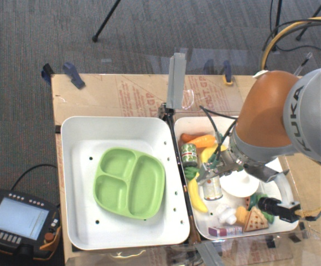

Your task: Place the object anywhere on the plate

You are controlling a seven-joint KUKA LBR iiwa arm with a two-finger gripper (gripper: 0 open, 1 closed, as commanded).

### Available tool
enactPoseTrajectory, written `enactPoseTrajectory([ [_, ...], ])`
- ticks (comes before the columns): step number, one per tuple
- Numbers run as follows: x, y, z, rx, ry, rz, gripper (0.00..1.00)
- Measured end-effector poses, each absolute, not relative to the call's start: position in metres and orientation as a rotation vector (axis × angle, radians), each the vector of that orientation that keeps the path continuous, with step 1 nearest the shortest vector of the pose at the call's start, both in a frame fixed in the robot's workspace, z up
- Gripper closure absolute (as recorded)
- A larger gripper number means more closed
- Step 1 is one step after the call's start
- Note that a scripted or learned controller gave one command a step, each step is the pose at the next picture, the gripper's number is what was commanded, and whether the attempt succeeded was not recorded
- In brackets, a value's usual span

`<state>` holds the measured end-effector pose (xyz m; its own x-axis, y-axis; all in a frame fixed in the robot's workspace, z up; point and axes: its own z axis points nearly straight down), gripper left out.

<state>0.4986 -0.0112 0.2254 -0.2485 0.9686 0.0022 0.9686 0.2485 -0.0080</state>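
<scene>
A green divided plate [130, 183] lies in the left white bin [77, 143], with nothing on it. My gripper [209, 174] is down in the right bin [286, 188], near its left side. A silver can [212, 190] stands right beneath the gripper and touches or nearly touches it. I cannot make out whether the can is gripped. The arm's grey wrist and orange band hide the back right part of that bin.
The right bin is crowded with a green-labelled can [189, 155], a carrot [202, 140], a banana [197, 196], a white dish [241, 185], a pizza slice [255, 220] and a small white bottle [224, 213]. A raised divider [176, 85] stands between the bins at the back.
</scene>
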Motion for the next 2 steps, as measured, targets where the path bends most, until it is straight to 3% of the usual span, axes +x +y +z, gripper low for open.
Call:
enactPoseTrajectory([
  [1,0.501,0.072,0.195,-1.636,-2.673,0.008,1.00],
  [2,0.572,0.126,0.159,-1.372,-2.821,0.006,1.00],
])
